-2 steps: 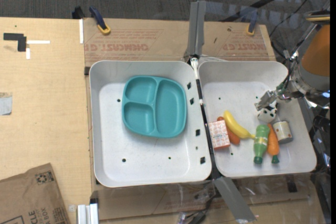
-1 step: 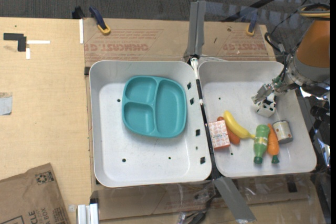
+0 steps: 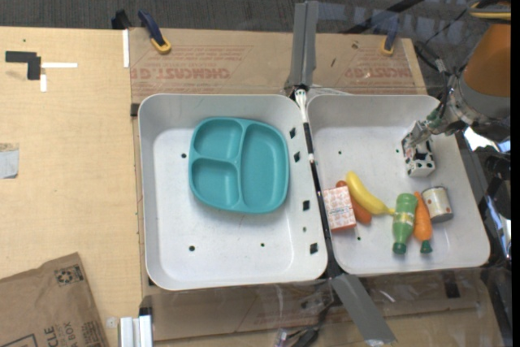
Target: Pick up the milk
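My claw (image 3: 420,149) hovers at the right bin's upper right; whether it's spread, I can't tell; the milk carton (image 3: 338,209), light and crushable, lies lower left beside the banana (image 3: 365,195); I'd pinch its flat sides.

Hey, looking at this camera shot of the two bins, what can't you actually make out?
- Gripper: too small and dark against the right bin to tell jaws open or shut.
- Milk carton: its label is too blurred to read.
- Arm: cut off by the picture's right edge.
- Can: its print is unreadable.
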Controlling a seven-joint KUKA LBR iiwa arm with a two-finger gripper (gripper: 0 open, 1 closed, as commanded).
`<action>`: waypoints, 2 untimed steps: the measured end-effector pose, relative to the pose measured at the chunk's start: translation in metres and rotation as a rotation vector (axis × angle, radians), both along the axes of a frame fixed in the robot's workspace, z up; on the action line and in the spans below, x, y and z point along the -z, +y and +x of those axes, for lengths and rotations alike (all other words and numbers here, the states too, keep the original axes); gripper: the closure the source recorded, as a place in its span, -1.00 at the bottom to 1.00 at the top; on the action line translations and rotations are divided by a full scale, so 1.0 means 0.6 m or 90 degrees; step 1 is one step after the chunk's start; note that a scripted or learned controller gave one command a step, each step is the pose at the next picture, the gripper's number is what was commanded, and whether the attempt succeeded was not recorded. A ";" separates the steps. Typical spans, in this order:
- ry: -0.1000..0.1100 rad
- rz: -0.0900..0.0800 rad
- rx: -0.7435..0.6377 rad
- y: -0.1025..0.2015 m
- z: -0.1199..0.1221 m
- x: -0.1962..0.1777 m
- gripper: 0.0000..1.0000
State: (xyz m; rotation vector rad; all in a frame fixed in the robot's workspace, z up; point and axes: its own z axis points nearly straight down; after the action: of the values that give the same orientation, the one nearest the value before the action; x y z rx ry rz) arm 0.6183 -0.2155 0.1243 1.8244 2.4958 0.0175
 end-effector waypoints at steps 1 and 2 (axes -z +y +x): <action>0.001 0.000 0.000 0.000 -0.001 0.002 -1.00; 0.003 0.006 0.005 -0.011 -0.008 0.023 -1.00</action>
State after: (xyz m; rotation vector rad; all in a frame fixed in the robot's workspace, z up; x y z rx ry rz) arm 0.6133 -0.2220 0.1102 1.8403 2.4958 0.0246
